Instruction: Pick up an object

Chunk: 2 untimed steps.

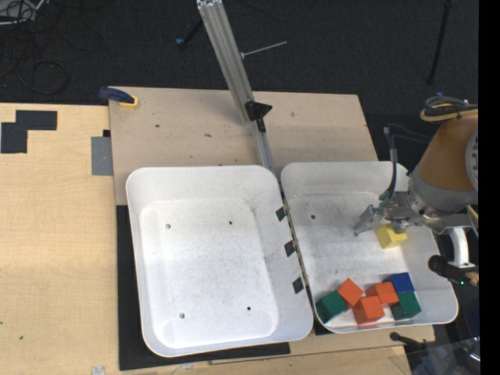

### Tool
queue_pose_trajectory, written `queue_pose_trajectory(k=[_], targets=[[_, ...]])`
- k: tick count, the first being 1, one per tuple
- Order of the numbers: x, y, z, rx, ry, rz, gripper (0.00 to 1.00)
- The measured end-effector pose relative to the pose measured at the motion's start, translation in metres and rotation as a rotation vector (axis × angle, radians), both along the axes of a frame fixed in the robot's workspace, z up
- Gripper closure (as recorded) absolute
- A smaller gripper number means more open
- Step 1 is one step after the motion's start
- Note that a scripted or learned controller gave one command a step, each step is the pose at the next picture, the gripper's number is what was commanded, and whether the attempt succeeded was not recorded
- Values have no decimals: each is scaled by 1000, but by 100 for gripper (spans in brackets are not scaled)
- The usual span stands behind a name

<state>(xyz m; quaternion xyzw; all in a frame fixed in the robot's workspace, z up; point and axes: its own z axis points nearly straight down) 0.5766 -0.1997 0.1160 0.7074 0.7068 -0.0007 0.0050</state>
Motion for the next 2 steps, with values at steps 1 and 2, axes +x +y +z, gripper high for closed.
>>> queue_pose_trajectory(k=[1,2], targets=[[1,-1,14,2,-5,-6,100],[3,1,77,7,2,2,100]])
